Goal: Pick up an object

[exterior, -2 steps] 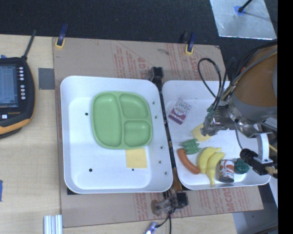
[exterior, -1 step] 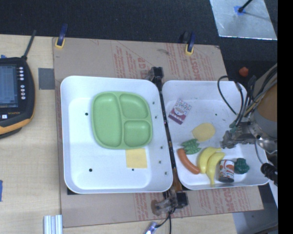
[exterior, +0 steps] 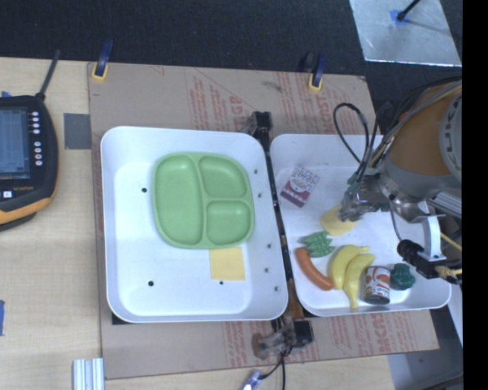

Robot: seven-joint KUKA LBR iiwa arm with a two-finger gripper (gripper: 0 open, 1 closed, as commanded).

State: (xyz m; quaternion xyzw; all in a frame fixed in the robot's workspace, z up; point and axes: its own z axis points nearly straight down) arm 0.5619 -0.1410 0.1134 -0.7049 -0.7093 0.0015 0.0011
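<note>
Bananas are lying low in the right bin; just above them the pincer is touching a pale yellow piece, its opening impossible to tell

You've got two bins side by side on the board. Left bin: plate sits toward its back edge, slice just in front of the plate, near the front right corner. Right bin: packet near its back left corner, leaf and sausage along the left edge, bananas right of them, can at the front edge, wedge mid-bin under the gripper. Pendant lies at the bench's left edge.
</note>
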